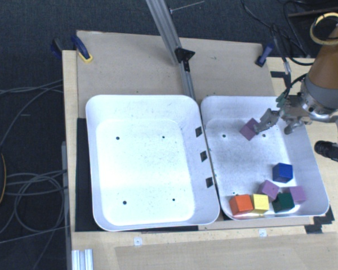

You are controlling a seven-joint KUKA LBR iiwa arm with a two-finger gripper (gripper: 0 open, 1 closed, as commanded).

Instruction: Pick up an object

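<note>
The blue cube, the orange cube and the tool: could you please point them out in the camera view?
blue cube [282, 172], camera view, top face.
orange cube [242, 203], camera view, top face.
tool [261, 124], camera view, between its fingertips.

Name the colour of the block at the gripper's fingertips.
Purple block, at the gripper; camera view.

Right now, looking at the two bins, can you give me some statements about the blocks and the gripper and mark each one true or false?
1. The gripper holds a purple block above the right bin. True.
2. The orange block lies in the left bin. False: it lies in the right bin, near the front edge.
3. The blue block sits apart from the front cluster. True.
4. The yellow block touches the blue block. False: it sits beside the orange block.
</note>
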